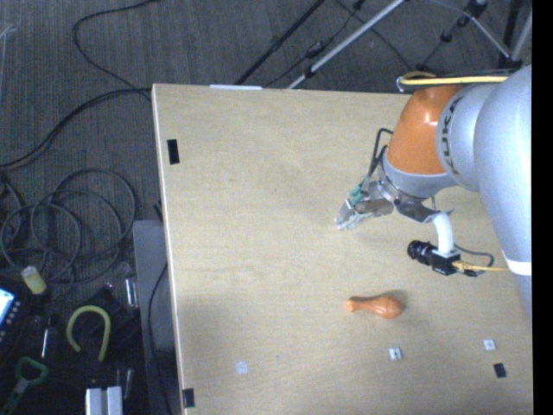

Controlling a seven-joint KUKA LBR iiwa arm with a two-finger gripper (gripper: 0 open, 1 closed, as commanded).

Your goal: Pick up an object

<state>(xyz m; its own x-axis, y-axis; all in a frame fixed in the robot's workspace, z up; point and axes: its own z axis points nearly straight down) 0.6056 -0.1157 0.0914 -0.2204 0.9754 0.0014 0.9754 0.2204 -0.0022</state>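
On the pale wooden desk (251, 232), the small metal two-finger hand (350, 214) is seen near the middle, above the surface. Whether it is released or clenched cannot be told. The orange pear-shaped object (377, 306) is laid flat below it, apart from it, near the front edge.

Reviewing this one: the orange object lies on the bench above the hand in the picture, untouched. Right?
Not quite. In the camera view the orange object lies below the hand, nearer the bottom edge, not above it. It does lie on the bench, untouched.
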